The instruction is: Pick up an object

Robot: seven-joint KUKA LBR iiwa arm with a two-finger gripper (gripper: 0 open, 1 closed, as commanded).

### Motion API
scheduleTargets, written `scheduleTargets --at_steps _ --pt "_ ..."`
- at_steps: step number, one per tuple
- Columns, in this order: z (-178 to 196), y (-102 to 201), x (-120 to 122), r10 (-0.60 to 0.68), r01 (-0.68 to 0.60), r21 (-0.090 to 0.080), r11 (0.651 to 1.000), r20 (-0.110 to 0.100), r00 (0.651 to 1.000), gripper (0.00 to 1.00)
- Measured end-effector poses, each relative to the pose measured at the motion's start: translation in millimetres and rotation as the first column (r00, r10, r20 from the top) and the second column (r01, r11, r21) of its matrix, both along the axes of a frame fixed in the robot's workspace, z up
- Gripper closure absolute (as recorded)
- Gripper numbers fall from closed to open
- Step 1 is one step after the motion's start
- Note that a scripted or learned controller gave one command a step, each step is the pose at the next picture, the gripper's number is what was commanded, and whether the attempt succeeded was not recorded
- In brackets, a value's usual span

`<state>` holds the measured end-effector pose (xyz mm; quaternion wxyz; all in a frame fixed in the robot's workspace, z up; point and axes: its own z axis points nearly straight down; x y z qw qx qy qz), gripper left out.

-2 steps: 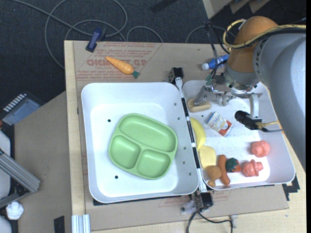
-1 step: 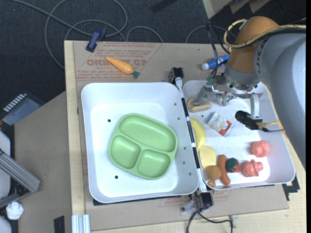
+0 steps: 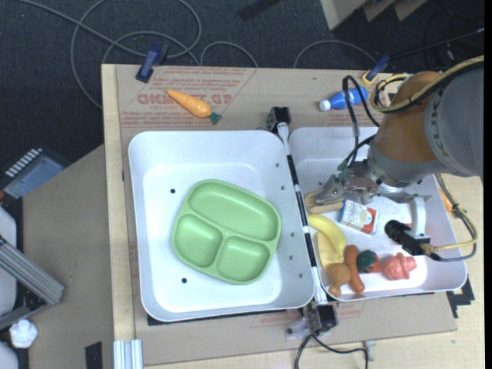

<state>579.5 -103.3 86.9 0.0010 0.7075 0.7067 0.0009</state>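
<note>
The right bin (image 3: 323,144) holds several toy foods. A yellow banana (image 3: 329,237) lies by the bin's left wall, with a small white, red and blue carton (image 3: 358,217) just right of it. Nearer the front lie orange pieces (image 3: 344,270), a small red and green item (image 3: 367,260) and a pink-red strawberry-like toy (image 3: 398,267). My gripper (image 3: 329,194) reaches in from the right, low over the left part of this bin, just above the banana's upper end and left of the carton. Nothing is visibly held.
The left bin (image 3: 154,160) carries a green divided plate (image 3: 225,231). On the bench behind the bins lie a toy carrot (image 3: 192,103), a blue clip (image 3: 150,62) and a blue-and-white bottle (image 3: 342,100). A black part (image 3: 401,234) and cables hang by my wrist.
</note>
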Motion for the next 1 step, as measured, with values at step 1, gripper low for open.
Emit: scheduleTargets --at_steps 1 --pt "0.3 -0.4 -19.6 0.0 0.0 0.0 1.0 0.004 1.0 0.0"
